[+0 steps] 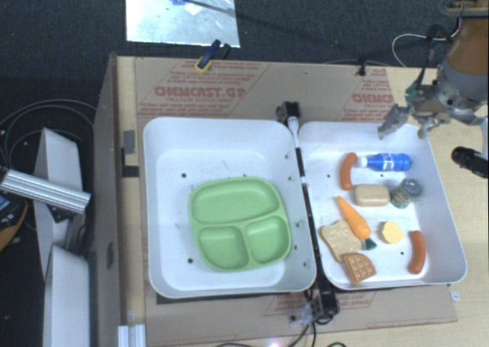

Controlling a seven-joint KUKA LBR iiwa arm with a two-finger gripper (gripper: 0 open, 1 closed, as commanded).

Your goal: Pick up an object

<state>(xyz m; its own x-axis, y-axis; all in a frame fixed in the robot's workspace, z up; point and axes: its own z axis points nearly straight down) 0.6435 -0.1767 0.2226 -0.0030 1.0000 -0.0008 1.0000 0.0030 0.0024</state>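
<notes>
The right bin [451, 250] holds two sausages [348, 170] [416, 251], one blue bottle [386, 161], one carrot [354, 218], one toast slice [339, 238], one waffle [358, 267] and one green tray [240, 222] sits in the left bin [164, 185]. The tool [407, 121] hangs over the right bin's far edge, fingers spread apart, gripping nothing, above the bottle

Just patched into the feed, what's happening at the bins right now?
The arm is reaching in from the right, with its claw open and holding nothing, poised over the far edge of the right bin. Nothing has been picked up yet. That bin holds toy food: a blue bottle, two sausages, a carrot, bread, toast, a waffle and a small can. The left bin holds a green divided plate.
</notes>
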